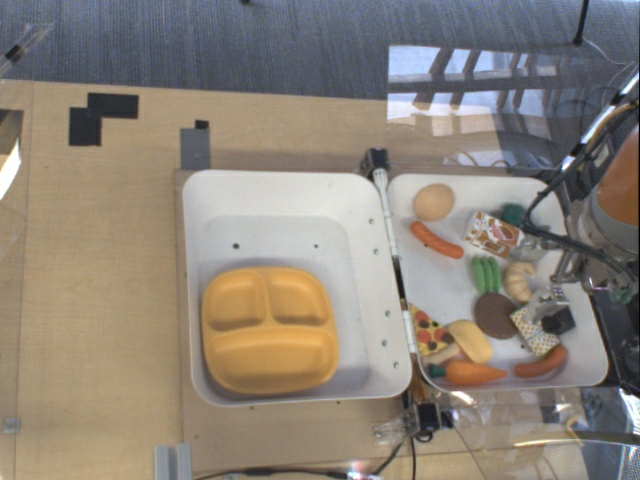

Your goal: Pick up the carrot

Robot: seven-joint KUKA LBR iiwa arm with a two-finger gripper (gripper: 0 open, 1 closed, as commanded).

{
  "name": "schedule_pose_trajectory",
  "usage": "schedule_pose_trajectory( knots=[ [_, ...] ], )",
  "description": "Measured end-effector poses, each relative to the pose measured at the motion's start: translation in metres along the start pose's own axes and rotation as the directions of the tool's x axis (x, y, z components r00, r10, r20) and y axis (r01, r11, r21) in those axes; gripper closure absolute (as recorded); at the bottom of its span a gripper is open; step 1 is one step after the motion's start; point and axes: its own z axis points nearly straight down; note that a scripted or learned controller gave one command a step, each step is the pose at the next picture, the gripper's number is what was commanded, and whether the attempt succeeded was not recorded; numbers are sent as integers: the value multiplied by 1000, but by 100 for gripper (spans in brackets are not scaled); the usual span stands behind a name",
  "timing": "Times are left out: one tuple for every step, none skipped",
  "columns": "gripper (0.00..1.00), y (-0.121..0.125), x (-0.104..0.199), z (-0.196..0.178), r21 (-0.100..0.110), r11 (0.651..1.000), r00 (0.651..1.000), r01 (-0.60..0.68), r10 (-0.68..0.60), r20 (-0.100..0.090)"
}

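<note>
The carrot (475, 373) is lying along the right bin's (597, 360) near edge, just beside a yellow piece (470, 340) and a pizza slice (430, 334). The gripper (553, 313) is hovering toward the bin's right side; whether it is released or clenched, I cannot tell. The carrot is probably light, stiff, slick plastic, so gripping across its thick middle is looking safest.

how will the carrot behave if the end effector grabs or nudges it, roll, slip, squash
The carrot looks like smooth, moulded toy plastic, so it is probably stiff and light. Its rounded, tapered body lying flat may roll or pivot when nudged. The glossy skin could slip from a narrow pinch, and the pizza slice and yellow piece crowd it closely.
</note>
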Motion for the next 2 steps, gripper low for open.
schedule_pose_trajectory(
  knots=[
    [0, 94, 18, -9, -4, 953, 953, 303, -303, 3],
    [0, 182, 21, -21, -7, 953, 953, 304, -303, 8]
  ],
)
